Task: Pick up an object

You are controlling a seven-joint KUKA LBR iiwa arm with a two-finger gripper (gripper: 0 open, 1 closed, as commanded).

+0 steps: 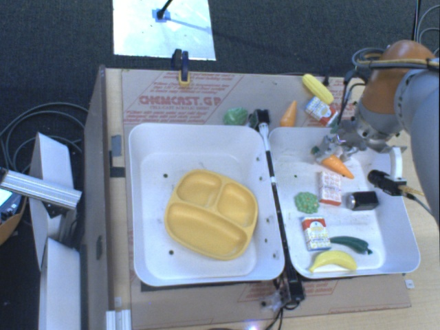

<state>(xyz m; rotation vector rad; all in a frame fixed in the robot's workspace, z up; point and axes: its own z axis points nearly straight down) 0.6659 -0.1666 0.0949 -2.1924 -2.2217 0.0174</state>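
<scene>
My gripper (335, 145) hangs right over the carrot (337, 165), which lies just below it, long axis slanting down-right; grip width, I can't tell.

I'm seeing two white bins (206, 135) looking like smooth, faintly glossy plastic, the left one holding a matt yellow plastic tray (212, 214), all sitting on a printed cardboard sheet (206, 91). At the upper right of the frame the arm's orange band (395, 74) is shining glossy above dull grey casing, while the banana (333, 260) at lower right is looking like smooth plastic.
</scene>
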